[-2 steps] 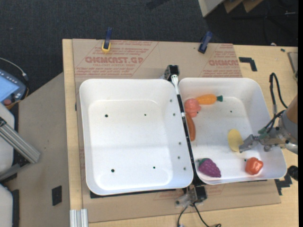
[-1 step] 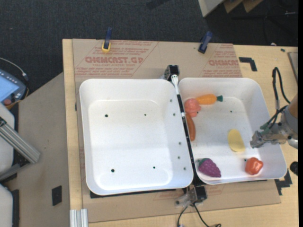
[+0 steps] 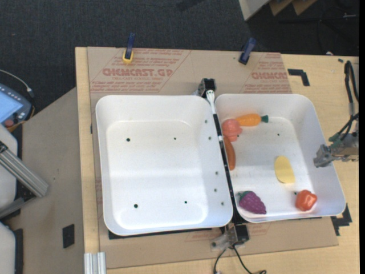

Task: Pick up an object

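Over the right bin's outer rim [image 3: 326, 131], the gripper [image 3: 323, 157] sits low at the edge, well clear of the toys; whether its fingers are spread or closed cannot be told. Nearest to it lie the yellow lemon [image 3: 284, 169] and the red pepper [image 3: 306, 200], both loose on the bin floor. The purple grapes [image 3: 251, 202] rest against the near wall and the carrot [image 3: 250, 119] near the far one. Likely trouble: fingers catching the sloped rim on descent, or the rounded lemon rolling aside from an off-centre pinch.

Tabletop [image 3: 171, 67]: covered by brown printed cardboard.
Left bin [image 3: 154, 210]: set directly on it.
Right bin [image 3: 296, 104]: placed beside, touching along the middle.
Clamps [image 3: 129, 51]: fixed at far edge.
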Robot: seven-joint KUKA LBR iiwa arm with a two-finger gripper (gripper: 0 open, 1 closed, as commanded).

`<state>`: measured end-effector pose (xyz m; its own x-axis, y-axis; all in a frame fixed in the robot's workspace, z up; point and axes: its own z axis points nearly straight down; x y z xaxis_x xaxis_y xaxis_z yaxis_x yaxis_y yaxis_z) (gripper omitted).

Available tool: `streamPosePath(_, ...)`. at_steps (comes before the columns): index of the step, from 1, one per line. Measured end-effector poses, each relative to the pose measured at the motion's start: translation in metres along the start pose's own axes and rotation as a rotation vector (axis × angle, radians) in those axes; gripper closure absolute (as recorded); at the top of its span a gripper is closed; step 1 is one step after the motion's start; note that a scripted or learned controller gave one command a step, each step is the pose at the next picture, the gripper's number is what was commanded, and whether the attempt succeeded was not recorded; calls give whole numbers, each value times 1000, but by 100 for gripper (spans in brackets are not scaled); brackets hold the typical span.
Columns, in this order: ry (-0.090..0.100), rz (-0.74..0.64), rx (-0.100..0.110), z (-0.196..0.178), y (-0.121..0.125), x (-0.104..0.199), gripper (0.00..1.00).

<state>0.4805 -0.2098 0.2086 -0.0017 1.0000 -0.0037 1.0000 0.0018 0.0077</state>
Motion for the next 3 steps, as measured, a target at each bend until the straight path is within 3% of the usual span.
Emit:
streamPosePath(1,8,0,13,127,-3,34,100)
streamPosePath(2,-1,-3,-10,-56,2,53,100)
streamPosePath(3,5,2,12,29,-2,55,100)
